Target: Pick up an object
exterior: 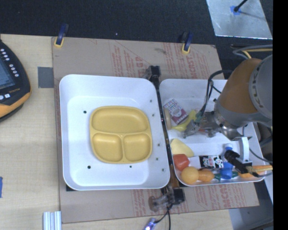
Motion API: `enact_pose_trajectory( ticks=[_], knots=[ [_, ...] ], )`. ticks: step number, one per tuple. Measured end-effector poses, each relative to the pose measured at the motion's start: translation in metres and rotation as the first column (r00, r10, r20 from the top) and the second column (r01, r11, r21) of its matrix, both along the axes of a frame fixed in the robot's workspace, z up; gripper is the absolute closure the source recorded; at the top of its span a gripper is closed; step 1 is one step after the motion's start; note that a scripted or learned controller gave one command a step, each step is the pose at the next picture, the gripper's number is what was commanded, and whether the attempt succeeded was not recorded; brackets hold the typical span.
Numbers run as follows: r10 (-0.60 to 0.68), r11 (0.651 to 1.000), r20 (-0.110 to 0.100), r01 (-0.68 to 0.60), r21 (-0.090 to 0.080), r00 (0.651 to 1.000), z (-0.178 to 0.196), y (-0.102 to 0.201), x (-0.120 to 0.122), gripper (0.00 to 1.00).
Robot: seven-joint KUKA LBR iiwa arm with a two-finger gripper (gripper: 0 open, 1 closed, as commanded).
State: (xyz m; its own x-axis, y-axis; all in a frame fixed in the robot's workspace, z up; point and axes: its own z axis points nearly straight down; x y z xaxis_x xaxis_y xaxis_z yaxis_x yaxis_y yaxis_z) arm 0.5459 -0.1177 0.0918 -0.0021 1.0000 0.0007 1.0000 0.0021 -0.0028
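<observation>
Starting at the far left, a teach pendant (5, 80) with an orange rim lies on the wooden bench (24, 166). Beside it, on a sheet of brown cardboard (110, 56), sits the left bin (72, 128), and a yellow divided plate (121, 133) with three compartments lies flat in its middle. The right bin (175, 87) touches it along one edge and carries the loose objects: a small printed packet (175, 111) near the top, a yellow piece (181, 147) below it, a red piece (181, 161), an orange fruit-like shape (190, 175) and a blue item (225, 172) along the near wall (several overlap, so the shapes are hard to name). The gripper (198, 127) hangs low over this bin beside a yellow object (188, 120); whether its fingers are spread or closed, I cannot tell.
</observation>
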Motion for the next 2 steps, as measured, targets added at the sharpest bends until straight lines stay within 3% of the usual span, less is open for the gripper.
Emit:
enact_pose_trajectory(
  ticks=[2],
  knots=[
    [0.002,1.0,0.0,-0.002,0.001,1.0,0.0,-0.037,0.111,0.0]
  ],
)
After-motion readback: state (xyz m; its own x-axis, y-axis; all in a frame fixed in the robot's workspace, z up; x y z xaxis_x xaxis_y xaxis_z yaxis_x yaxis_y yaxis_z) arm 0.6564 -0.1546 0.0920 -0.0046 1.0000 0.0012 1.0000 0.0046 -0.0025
